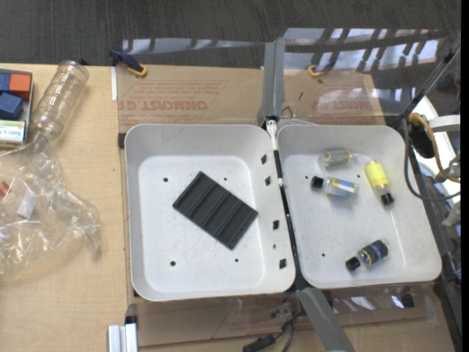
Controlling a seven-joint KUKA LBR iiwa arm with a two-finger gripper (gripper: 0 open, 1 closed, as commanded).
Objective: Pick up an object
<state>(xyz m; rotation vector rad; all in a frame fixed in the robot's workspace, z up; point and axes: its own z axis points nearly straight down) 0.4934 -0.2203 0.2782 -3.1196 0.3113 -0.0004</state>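
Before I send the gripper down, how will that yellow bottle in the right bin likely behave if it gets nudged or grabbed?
The yellow bottle lies on its side and looks round-bodied, so a nudge would probably roll it across the right bin floor. It looks small and likely light, apt to skid. Its smooth plastic surface may slip between the fingers unless gripped across the body.

There are 2 white bins: the left bin point(135, 218) and the right bin point(410, 218). The left bin holds 1 dark ribbed panel point(215, 210), and the right bin holds 4 small bottles: 1 clear point(336, 157), 1 with a blue label point(337, 186), 1 yellow point(379, 180) and 1 dark blue point(368, 255). On the bench at left lie 1 clear plastic bottle point(56, 100), 1 crumpled plastic bag point(40, 211) and 1 box of coloured blocks point(15, 105).
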